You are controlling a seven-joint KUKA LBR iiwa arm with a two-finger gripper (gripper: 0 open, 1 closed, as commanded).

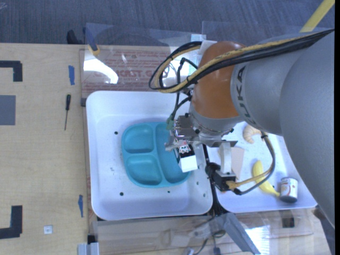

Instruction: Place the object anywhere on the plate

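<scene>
A blue plate (pixel 144 154) with three compartments lies in the left white bin (pixel 106 121). My gripper (pixel 184 154) hangs below the orange wrist band, over the plate's right rim. A small white piece (pixel 188 164) shows at the gripper's tip above that rim; I cannot tell if it is a held object or part of the gripper. The arm's body hides the plate's right edge and much of the right bin.
The right bin (pixel 297 203) holds a yellow banana (pixel 264 177), a pale shell-like item (pixel 249 135), a small can (pixel 288 189) and a white block (pixel 234 159). Cables loop above the wrist. A wooden bench top (pixel 37 158) lies to the left.
</scene>
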